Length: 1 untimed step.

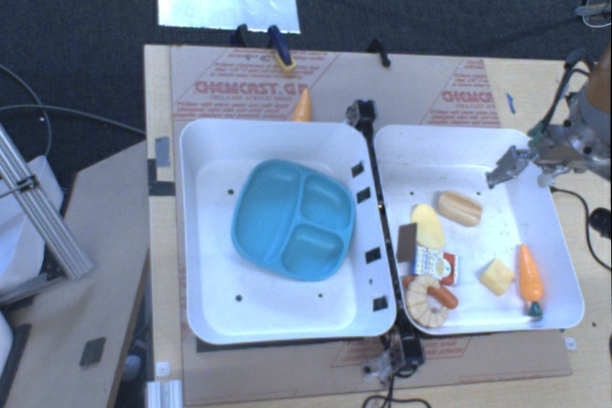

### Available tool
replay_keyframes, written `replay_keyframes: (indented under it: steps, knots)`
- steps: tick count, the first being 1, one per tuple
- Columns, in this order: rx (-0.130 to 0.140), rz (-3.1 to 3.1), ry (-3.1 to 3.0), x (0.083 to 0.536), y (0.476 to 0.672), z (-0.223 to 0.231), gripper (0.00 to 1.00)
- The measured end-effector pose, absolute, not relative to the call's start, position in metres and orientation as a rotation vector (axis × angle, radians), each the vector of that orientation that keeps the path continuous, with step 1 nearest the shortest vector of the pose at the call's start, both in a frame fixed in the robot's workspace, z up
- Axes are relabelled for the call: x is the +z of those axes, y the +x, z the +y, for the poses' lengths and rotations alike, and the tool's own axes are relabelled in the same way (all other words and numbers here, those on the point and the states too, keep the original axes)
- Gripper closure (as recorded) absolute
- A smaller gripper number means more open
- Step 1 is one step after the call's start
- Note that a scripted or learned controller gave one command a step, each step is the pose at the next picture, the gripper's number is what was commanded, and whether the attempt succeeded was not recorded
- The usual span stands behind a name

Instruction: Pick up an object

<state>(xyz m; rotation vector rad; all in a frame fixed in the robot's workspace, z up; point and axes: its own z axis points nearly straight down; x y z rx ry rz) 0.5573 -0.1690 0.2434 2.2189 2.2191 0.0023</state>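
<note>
Dark carpet behind a tan counter [239, 76] bearing two shallow white bins side by side. Far left of the pincer, left bin [206, 301] holding a blue divided plate [292, 220]. Closer in, right bin [564, 296] holding toy food: below and left of the pincer, a tan bread roll [460, 207], nearest to it; further down-left, a yellow piece [428, 226], a small printed packet [435, 263], and a sausage on a round plate [428, 297]; below the pincer, a pale cheese wedge [496, 276] and an orange carrot [530, 274]. Pincer [501, 169] hovering over the right bin's upper right part, apparently spread apart and grasping nothing. Judged barely begun: nothing lifted yet, descent and grasp remaining.
</note>
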Motion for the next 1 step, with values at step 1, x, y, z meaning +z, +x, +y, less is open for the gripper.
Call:
replay_keyframes:
  steps: [1]
  knots:
    - [-0.003,2.223,2.226,0.0842,0.5275,-0.1846,0.0]
